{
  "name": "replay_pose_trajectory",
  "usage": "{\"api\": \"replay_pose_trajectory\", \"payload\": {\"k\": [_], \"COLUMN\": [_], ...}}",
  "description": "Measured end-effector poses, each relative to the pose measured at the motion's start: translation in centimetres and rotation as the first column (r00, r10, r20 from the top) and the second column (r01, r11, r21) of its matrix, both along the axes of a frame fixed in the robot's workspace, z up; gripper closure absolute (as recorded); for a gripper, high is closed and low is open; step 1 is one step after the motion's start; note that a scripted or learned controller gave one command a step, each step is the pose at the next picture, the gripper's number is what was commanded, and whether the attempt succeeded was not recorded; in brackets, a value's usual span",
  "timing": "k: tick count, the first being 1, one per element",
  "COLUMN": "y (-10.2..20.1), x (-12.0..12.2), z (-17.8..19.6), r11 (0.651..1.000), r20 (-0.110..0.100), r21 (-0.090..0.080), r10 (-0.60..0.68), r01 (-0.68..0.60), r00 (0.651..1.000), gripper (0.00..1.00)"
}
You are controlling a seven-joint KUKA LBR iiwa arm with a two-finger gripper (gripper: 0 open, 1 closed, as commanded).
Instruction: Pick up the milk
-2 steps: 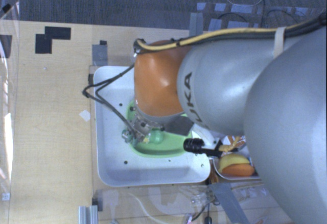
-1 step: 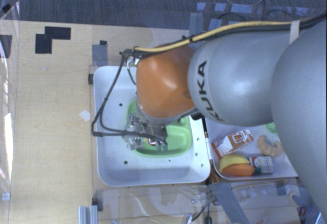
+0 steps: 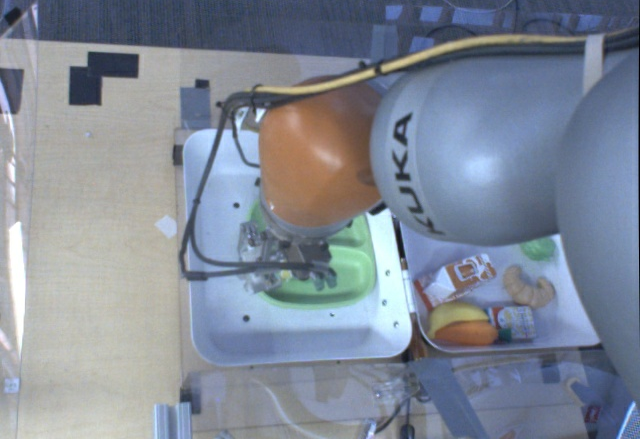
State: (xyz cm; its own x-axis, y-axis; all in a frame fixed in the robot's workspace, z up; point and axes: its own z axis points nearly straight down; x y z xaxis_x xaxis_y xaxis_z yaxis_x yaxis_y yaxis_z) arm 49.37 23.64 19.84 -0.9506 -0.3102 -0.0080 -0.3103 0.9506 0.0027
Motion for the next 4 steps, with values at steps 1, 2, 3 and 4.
{"api": "replay_pose_trajectory", "payload": {"k": [1,2,3,4], "y": [-0.2,0.0,-0.7,-0.8], "x": [0.3,0.2,0.6,-0.4], "z": [-0.5,-0.7,-2.3,5.6], "r11": [0.990,0.922,0.826,0.730], "r20": [0.000,0.002,0.001,0.005], "r21": [-0.001,-0.002,-0.003,-0.005], "r10": [0.139,0.387,0.563,0.683], "r01": [-0.139,-0.387,-0.563,-0.683], "r00": [0.990,0.922,0.826,0.730], "gripper": [1.00,1.00,1.00,1.00]}}
